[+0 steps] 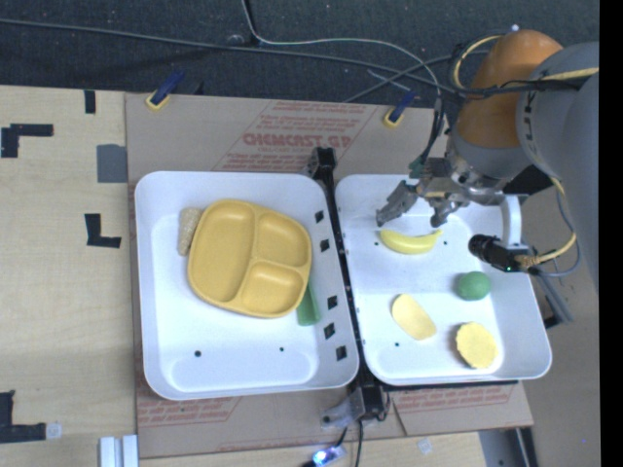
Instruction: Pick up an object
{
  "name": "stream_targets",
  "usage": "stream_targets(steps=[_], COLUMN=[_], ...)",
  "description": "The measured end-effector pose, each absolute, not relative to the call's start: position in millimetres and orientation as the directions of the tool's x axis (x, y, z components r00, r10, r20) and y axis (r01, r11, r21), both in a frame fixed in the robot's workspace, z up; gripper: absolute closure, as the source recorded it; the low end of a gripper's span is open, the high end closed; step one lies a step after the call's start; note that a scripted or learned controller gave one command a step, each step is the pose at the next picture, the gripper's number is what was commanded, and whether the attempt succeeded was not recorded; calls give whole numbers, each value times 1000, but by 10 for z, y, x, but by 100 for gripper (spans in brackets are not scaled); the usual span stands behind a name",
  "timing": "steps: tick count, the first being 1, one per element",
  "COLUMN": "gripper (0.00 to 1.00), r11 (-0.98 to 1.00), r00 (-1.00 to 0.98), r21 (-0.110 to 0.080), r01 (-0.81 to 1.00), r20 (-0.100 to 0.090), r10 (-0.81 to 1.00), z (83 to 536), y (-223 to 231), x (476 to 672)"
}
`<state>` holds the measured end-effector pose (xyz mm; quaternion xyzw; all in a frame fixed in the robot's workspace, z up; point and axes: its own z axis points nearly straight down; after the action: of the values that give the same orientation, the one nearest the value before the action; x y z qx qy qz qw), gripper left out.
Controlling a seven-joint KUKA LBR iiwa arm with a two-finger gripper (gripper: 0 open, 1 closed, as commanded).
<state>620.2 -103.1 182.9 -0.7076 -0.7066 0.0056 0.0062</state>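
Two white bins [161, 290] on cardboard [282, 134]; tool [416, 214] spread apart above banana [408, 242]

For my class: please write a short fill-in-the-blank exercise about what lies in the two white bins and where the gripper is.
1. The yellow divided tray lies in the ____ bin.
2. The gripper hangs with open fingers just above the ____.
3. The round ball in the right bin is coloured ____.
4. The arm's band above the wrist is ____.

Missing words: left; banana; green; orange
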Motion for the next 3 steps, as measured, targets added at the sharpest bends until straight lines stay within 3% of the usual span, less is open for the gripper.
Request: stream_targets(steps=[1,3], gripper=[0,0], r11=[2,1], r00=[-2,-1], r21=[-2,-2], r01=[1000,1000], r20=[0,-3], r10=[1000,1000], z=[1921,1068], y=[-1028,-1062], x=[6233,6254])
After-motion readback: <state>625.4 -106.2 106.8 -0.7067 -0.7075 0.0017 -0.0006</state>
